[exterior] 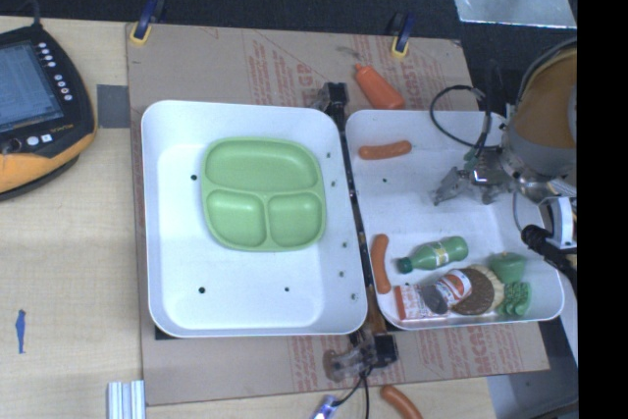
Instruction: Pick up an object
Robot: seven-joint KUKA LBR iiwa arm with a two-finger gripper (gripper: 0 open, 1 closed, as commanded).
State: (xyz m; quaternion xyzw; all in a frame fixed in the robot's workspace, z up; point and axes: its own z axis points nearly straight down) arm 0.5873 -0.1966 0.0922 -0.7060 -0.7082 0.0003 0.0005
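The hand [469, 183] is hovering low over the right bin [422, 211], fingers splayed apart and clamped on nothing. Nearest it, just toward the far rim, a small sausage [385, 150] is lying free: probably light, stiff and smooth, best taken across its narrow middle. Below the hand, a green bottle [433, 255], a second sausage [380, 262] and a packaged item [453, 293] are crowding the near wall, leaving little finger room. Open floor is lying between hand and first sausage.
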